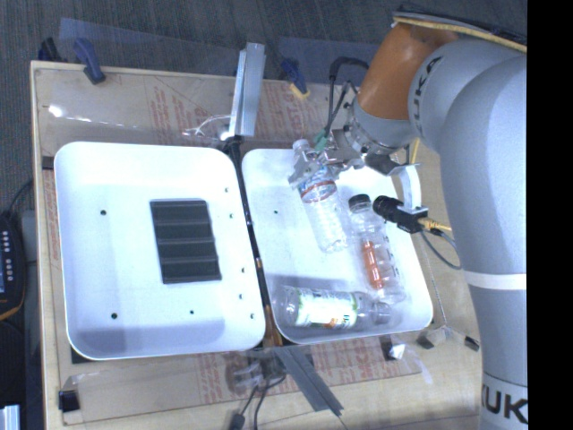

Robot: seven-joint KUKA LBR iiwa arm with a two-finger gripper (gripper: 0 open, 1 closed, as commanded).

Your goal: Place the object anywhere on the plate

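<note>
A clear plastic bottle (324, 213) lies tilted in the upper part of the right bin (269, 240), its capped end pointing up toward the gripper (313, 161), which sits right at that cap. The small metal fingers appear to close around the bottle's neck, though glare and clutter there make it hard to be sure, so a firm hold cannot be confirmed. Just to the right lies a second clear bottle with an orange label (374, 251) and a dark cap, and along the bin's lower wall a third bottle with a green and white label (327, 309) lies on its side. The plate, a dark ribbed rectangle (184, 240), rests near the middle of the left bin (89, 177) with nothing on it, so the task looks to be at its early stage: a bottle is being picked, and the lift, the carry across and the set-down are all left to do. Between the two bins runs a pair of raised rims (249, 240) that the bottle would need to clear. The left bin offers wide bare floor on every side of the plate, giving generous room to come down. The grey arm (466, 150) crowds the right bin's upper right corner.
</note>
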